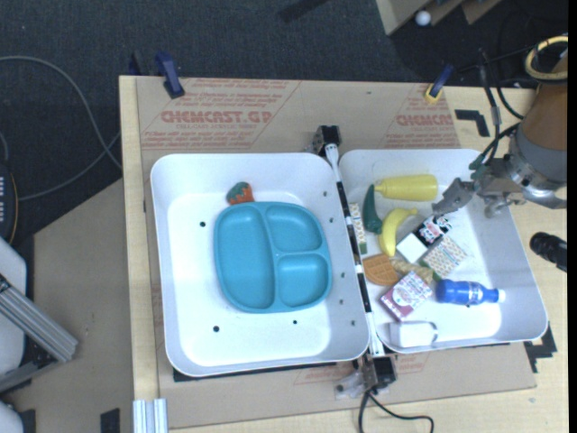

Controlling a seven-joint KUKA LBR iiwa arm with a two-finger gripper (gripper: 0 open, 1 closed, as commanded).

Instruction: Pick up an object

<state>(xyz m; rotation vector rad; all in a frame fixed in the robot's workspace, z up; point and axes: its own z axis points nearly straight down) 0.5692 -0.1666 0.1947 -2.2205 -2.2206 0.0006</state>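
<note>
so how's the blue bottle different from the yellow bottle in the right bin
The blue bottle is smaller and lies near the bin's front edge; the yellow bottle is bigger and lies near the back. The blue bottle's cap end points right, the yellow bottle's tapered end left. Both lie on their sides in the right bin.

You had a worktop (270, 106) topped with printed brown cardboard. On it sat two white bins, touching side by side: the left bin (180, 206) and the right bin (514, 269). Clamps (169, 73) gripped its far edge.
</note>
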